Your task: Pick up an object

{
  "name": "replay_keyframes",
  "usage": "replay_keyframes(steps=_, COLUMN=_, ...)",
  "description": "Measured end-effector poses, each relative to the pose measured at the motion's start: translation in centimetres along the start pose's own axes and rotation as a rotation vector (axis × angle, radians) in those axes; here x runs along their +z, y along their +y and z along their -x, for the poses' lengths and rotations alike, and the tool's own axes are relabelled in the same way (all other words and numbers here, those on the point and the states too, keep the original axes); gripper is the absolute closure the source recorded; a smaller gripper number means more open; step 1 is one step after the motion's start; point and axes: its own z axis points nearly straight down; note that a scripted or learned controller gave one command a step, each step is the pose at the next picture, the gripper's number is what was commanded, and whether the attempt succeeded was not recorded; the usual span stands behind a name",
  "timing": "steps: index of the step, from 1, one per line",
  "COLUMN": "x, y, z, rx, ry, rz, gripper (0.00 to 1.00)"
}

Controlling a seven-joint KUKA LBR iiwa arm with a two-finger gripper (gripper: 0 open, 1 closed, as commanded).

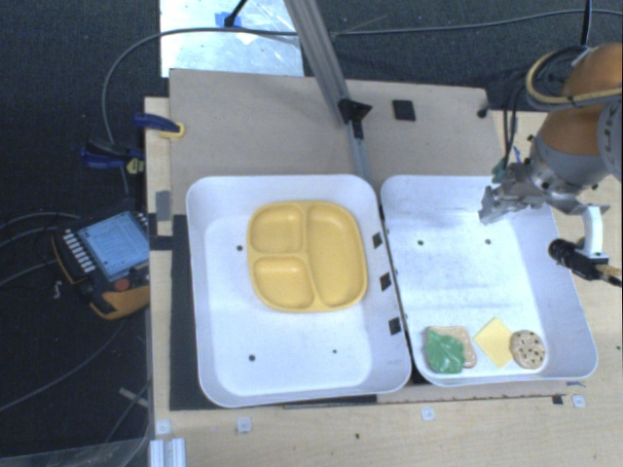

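Note:
A yellow divided plate (307, 256) lies in the left bin (224, 358). Along the near edge of the right bin (467, 261) sit a green-topped toast piece (447, 349), a yellow cheese slice (493, 341) and a round cookie (527, 349). My gripper (494, 205) hangs over the far right part of the right bin, well away from the food pieces, with nothing seen between its fingers.
A metal pole (321, 56) slants across the back of the bench. A handheld pendant (107, 261) and cables lie on the floor to the left. Clamps (156, 125) grip the bench's left edge.

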Motion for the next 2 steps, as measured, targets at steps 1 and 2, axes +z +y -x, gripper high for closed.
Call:
replay_keyframes(steps=1, x=-5.0, y=-0.3, z=0.8, rx=0.003, ry=0.0, rz=0.0, gripper=1.0)
replay_keyframes(steps=2, x=-11.5, y=0.0, z=0.6, rx=-0.002, ry=0.0, rz=0.002, gripper=1.0)
